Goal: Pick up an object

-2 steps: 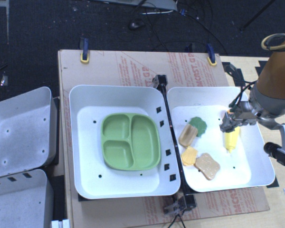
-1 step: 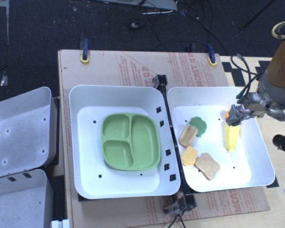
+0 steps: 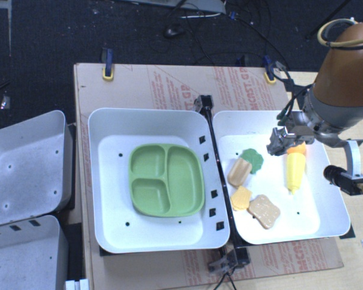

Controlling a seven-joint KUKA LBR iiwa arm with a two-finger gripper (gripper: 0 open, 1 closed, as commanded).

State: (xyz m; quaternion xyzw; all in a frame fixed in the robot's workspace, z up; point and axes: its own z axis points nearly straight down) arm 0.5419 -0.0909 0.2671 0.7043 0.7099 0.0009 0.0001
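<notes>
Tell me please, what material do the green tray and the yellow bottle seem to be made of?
The green tray looks like moulded plastic with a matte finish: one even colour, rounded compartment walls, no glare. The yellow bottle also looks like plastic, smooth and slightly glossy, probably a toy mustard bottle; whether it is hard or soft cannot be told.

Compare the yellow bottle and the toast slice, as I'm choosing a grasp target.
The yellow bottle is long, rounded and bright; the toast slice is flat, squarish and tan. The bottle lies right by the end effector; the toast lies nearer the bin's front. Both share the right bin.
</notes>
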